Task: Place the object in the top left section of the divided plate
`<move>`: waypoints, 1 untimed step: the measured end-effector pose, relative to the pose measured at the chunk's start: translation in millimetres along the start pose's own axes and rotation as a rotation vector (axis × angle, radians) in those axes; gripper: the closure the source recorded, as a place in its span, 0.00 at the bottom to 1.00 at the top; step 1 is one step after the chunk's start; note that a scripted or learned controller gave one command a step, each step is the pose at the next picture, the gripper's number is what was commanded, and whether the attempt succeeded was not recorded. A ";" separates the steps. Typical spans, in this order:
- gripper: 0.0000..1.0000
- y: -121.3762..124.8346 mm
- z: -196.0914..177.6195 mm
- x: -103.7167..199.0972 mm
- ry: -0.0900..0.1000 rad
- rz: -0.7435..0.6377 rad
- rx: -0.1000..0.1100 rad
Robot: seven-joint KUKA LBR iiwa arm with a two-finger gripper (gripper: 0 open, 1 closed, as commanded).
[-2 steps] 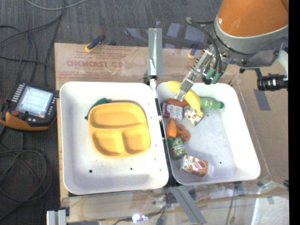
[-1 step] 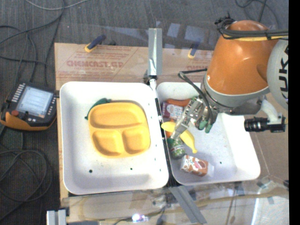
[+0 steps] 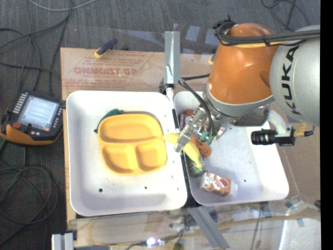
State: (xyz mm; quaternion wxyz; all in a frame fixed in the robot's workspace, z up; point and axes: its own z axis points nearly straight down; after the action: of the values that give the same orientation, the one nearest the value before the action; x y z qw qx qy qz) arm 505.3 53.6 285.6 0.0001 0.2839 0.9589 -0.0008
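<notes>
A yellow divided plate (image 3: 132,141) lies in the left bin (image 3: 83,191), with one long section at the top and two smaller ones below. My gripper (image 3: 186,135) hangs over the wall between the two bins, just right of the plate's right edge. A yellow object (image 3: 172,138) pokes out to the left beneath the gripper, reaching toward the plate's rim. More yellow (image 3: 191,151) shows below the gripper on the right bin's side. Whether the gripper holds that yellow object is not visible.
The right bin (image 3: 260,181) holds several toys by its left wall: an orange piece (image 3: 204,149), a dark green item (image 3: 196,167) and a red-and-white packet (image 3: 216,184). Something green (image 3: 111,113) peeks from under the plate's top left corner. A teach pendant (image 3: 34,117) lies left of the bench.
</notes>
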 end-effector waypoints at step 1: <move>1.00 0.5 -8.7 -0.2 0.000 0.000 0.001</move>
State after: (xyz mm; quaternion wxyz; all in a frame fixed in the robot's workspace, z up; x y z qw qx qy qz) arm 505.8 53.9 294.3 -0.0001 0.2837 0.9589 -0.0012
